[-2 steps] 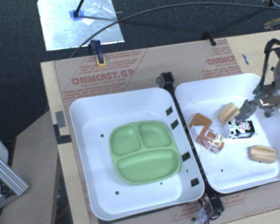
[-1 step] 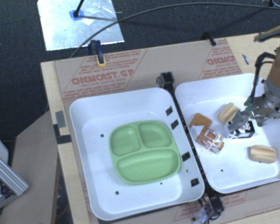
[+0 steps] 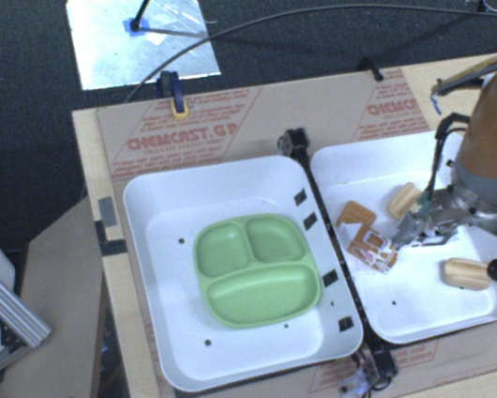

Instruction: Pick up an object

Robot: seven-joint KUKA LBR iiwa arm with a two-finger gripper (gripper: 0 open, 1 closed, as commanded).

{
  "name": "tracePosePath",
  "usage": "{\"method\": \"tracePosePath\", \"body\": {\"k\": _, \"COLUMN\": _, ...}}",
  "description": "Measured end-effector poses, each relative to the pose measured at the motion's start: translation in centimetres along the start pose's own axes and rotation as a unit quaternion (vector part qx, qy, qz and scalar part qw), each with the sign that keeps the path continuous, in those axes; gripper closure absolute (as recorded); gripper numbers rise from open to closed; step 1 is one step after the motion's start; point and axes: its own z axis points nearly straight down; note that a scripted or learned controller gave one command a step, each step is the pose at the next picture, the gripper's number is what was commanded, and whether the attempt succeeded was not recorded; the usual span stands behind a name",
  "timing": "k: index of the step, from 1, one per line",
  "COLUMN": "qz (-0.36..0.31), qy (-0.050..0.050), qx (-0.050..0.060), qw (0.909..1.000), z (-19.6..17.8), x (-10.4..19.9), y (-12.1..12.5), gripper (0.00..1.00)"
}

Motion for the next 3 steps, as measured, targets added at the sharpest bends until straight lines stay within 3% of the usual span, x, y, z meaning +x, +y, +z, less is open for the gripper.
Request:
{"method": "tracePosePath", "body": {"k": 1, "qz": 0.000, "qy": -0.001, "qx": -0.002, "qw": 1.0000, "z": -1.3, "x": -0.1, "y": 0.1, "gripper": 1.00}}
{"method": "tracePosePath", "body": {"k": 3, "qz": -0.002, "qy": -0.002, "qx": -0.004, "qw": 1.0000, "z": -13.5, "x": -1.2, "y": 0.8, "gripper": 1.00}}
